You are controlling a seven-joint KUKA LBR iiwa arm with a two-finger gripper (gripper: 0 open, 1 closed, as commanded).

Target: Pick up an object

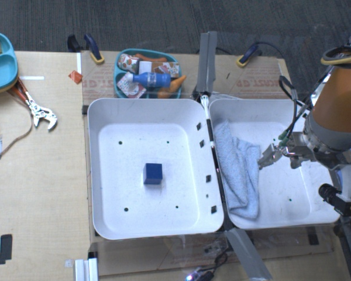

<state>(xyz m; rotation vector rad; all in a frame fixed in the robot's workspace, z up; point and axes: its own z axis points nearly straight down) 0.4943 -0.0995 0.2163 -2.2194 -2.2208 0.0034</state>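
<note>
Blue cube (153, 173), pale-blue towel (238, 168)

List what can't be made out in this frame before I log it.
- Gripper fingers: too small in the camera view to tell whether they are open or shut.
- Towel: its folds hide whatever lies under it.
- Blue tray: cut off by the left edge.

Wrench (40, 113) lies left of toy-filled bowl (148, 75).
</note>
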